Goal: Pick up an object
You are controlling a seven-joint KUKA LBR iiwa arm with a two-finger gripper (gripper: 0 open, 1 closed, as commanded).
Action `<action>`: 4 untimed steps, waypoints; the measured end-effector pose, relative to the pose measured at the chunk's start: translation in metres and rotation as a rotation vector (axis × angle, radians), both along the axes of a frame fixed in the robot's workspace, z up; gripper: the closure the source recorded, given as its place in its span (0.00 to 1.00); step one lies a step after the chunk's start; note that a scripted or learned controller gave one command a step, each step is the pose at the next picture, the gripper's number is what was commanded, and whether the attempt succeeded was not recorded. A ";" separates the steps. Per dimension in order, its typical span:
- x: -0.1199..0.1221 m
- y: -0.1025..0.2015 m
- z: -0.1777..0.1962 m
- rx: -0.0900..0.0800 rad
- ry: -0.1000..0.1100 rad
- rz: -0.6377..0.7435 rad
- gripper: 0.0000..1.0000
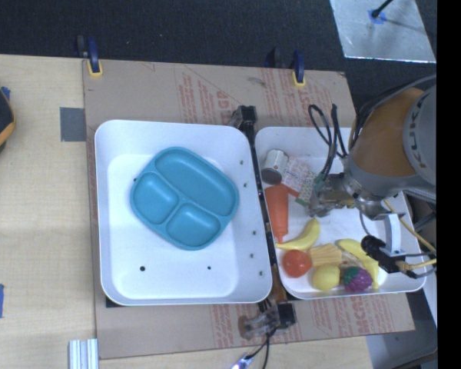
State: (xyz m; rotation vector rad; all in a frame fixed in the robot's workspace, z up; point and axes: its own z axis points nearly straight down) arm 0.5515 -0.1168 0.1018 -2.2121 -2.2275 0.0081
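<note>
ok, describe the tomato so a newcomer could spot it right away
Take the right bin, the one crowded with toy food. Along its near edge, the tomato sits close to the wall shared with the left bin, below the carrot and just under a banana. It is the one round red piece.

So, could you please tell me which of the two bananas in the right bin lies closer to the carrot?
The curved banana beside the carrot, just above the tomato; the other banana lies farther right, by the purple grapes.
</note>
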 end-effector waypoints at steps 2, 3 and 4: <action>-0.037 0.007 -0.011 0.002 -0.001 -0.002 0.00; -0.037 0.006 0.000 0.001 0.000 0.001 1.00; 0.007 0.074 0.090 0.003 -0.003 -0.002 1.00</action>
